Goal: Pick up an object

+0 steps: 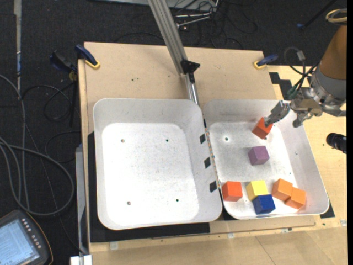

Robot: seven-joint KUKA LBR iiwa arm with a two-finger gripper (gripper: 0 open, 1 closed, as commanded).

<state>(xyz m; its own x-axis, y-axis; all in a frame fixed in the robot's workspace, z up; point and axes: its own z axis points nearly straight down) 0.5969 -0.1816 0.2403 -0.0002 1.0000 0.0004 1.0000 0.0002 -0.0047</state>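
In the right bin (309,159) lie several blocks: a red-orange block (262,128) tilted near the back, a purple cube (258,155) in the middle, and along the front an orange cube (232,190), a yellow cube (256,189), a blue cube (264,203) and two orange blocks (283,188) (297,197). My gripper (287,119) hangs over the bin's back right part with its two fingers spread, open. The left finger's tip touches or nearly touches the red-orange block, which sits to the left of that finger, not between the two.
The left bin (105,148) stands beside the right one, with black clips along their shared rim. A slanted metal pole (168,26) runs from the back down to the bins' junction. Blue-and-yellow clamps (88,57) hold the board's back corners.
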